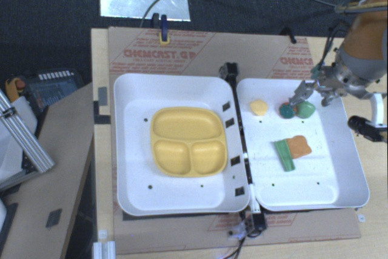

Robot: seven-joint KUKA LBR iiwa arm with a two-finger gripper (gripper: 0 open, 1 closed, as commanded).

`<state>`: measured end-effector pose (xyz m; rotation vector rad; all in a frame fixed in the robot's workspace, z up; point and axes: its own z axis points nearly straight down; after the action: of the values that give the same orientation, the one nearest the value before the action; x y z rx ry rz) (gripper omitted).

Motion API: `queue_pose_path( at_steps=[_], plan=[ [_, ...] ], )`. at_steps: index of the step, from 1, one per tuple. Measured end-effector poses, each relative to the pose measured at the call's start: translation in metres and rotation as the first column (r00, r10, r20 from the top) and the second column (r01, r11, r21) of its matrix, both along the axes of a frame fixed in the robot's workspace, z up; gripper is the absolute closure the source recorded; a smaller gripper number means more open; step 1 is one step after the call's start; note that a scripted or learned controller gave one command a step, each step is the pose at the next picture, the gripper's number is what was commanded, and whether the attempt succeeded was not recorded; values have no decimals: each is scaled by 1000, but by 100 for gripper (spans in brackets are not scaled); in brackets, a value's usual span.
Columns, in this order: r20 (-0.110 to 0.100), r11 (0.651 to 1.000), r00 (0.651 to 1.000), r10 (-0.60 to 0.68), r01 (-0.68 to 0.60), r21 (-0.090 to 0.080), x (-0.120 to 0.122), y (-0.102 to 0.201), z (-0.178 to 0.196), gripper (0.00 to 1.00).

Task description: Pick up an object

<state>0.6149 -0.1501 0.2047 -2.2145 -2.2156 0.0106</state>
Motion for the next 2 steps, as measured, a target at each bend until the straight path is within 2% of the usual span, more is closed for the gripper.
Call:
queue_pose_path(
  at_steps=[1, 2],
  plan=[
    [13, 1000, 1000, 2, -2, -2, 3, 0, 8, 0],
    [13, 1000, 1000, 1, -1, -2, 4, -10, -43, 0]
  ],
)
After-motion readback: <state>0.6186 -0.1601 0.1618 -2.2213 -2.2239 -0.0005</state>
